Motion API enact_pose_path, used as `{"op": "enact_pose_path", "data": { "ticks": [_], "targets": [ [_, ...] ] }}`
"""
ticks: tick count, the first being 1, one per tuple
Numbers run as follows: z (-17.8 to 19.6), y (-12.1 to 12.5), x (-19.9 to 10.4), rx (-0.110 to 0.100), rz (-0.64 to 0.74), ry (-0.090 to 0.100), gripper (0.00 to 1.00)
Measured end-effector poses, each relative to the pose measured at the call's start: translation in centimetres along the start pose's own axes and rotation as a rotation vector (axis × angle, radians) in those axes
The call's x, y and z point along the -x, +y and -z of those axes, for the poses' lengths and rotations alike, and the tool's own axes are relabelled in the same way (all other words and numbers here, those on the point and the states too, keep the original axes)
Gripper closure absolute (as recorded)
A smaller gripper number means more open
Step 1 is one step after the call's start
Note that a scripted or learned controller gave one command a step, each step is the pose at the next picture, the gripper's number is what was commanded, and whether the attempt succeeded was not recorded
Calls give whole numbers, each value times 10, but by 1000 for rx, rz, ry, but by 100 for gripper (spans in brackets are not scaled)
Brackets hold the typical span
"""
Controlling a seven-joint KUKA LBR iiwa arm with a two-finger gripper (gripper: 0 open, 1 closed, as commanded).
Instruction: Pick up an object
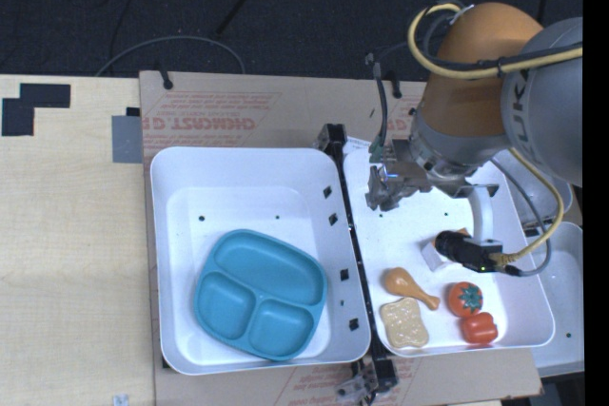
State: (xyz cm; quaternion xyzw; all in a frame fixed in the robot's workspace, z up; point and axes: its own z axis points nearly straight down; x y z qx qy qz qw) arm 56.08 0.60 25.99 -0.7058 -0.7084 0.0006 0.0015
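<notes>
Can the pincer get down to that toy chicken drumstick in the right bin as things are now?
Probably yes. The drumstick lies in the open on the right bin floor, nothing on top of it, with the cracker just below it and the tomato to its right. The pincer is above the same bin.

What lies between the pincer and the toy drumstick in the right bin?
Bare white bin floor in the camera view; nothing sits between the pincer and the drumstick.
</notes>
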Motion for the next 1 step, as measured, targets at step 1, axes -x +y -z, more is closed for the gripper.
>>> {"op": "enact_pose_path", "data": {
  "ticks": [1],
  "targets": [
    [-12, 2, -61, -2, 1, 0, 100]
  ]
}}
